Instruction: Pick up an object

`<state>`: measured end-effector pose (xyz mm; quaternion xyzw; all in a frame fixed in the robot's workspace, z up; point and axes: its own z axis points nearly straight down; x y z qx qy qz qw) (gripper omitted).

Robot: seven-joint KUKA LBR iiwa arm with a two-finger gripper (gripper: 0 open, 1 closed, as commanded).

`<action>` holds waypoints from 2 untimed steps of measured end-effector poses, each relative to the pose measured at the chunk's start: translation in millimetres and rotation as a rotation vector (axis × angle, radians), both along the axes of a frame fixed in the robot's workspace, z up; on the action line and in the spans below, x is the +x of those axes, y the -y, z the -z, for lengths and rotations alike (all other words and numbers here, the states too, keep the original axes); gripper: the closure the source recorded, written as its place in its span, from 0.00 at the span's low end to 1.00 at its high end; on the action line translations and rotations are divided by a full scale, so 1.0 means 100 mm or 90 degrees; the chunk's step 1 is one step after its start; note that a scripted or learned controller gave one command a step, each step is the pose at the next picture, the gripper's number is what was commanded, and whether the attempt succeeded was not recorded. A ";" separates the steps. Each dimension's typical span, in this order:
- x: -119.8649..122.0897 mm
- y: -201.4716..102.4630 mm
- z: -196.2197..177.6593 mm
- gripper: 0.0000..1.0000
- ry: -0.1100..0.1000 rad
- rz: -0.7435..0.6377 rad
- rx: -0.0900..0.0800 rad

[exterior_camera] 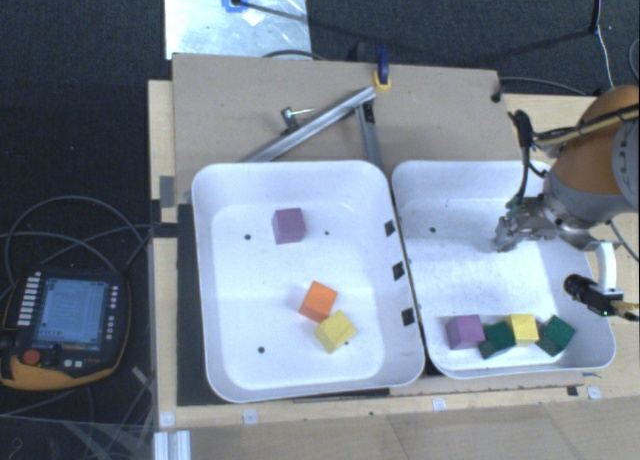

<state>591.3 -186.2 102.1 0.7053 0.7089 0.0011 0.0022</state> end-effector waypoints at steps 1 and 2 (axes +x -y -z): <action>-0.05 -0.06 -0.58 1.00 0.001 0.000 0.000; -0.03 -0.04 -1.23 1.00 0.003 0.000 -0.001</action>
